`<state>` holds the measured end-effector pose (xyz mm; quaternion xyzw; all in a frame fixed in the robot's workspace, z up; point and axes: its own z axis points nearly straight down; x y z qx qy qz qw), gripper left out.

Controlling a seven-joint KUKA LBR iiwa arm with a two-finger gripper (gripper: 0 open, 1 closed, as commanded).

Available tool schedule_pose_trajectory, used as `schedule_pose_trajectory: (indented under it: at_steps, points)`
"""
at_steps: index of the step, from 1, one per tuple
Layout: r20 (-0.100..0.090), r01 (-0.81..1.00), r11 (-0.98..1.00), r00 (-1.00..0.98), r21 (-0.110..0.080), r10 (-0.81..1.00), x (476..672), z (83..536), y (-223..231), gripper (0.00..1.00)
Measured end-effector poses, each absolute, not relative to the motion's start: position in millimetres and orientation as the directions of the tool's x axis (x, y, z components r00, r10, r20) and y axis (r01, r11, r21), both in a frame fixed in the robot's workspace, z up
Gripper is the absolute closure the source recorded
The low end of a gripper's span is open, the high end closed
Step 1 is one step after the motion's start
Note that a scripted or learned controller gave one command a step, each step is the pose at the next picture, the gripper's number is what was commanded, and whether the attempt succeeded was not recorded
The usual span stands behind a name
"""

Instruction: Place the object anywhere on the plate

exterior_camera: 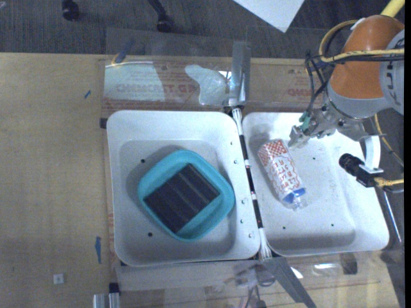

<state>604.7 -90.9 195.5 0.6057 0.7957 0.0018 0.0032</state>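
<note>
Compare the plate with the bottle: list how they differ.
The plate is teal, squarish and broad; the bottle is white with red print, narrow and long. The plate sits in the left bin and carries a dark slab; the bottle lies on its side in the right bin, carrying nothing. Both rest on bin floors.

A: Can you tell how the pincer [299, 133] stands?
B: No, too small and blurred. The arm [369, 63] is cut off by the right edge.
A: The bottle's [280, 172] label?
B: Unreadable.

Even overhead light — glare on white bins [128, 133], slight softness
</note>
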Motion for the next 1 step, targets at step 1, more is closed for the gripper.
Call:
schedule_pose_trajectory:
  at_steps: [1]
  points:
    - [0.0,0.95,0.312,-0.312,0.0,0.95,595.2,172.6,-97.4,1.0]
